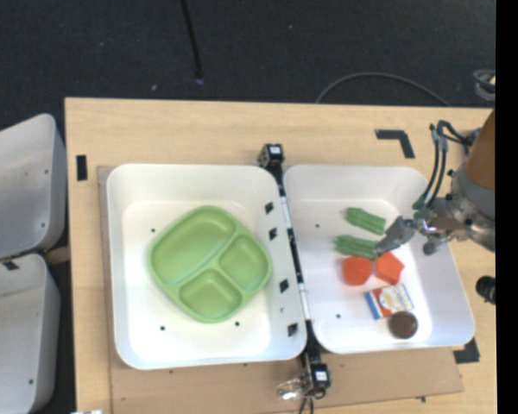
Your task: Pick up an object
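Camera view shows the bench [198, 128] bearing two white bins side by side. The left bin [125, 335] carries a green divided plate [209, 262] with three compartments, lying near its middle. The right bin [436, 317] carries the small things: two green pieces, one [365, 220] toward the bin's far edge and the other [354, 246] just nearer, an orange-red round piece [356, 271] beside an orange-red block [390, 268], a small printed packet [390, 300], and a dark brown round piece [403, 324] near the bin's near right corner. The arm reaches in over the bin's right edge, and the gripper [395, 235] hangs above the block and the nearer green piece. I cannot tell whether it touches either one, nor whether the fingers are spread or pressed together.
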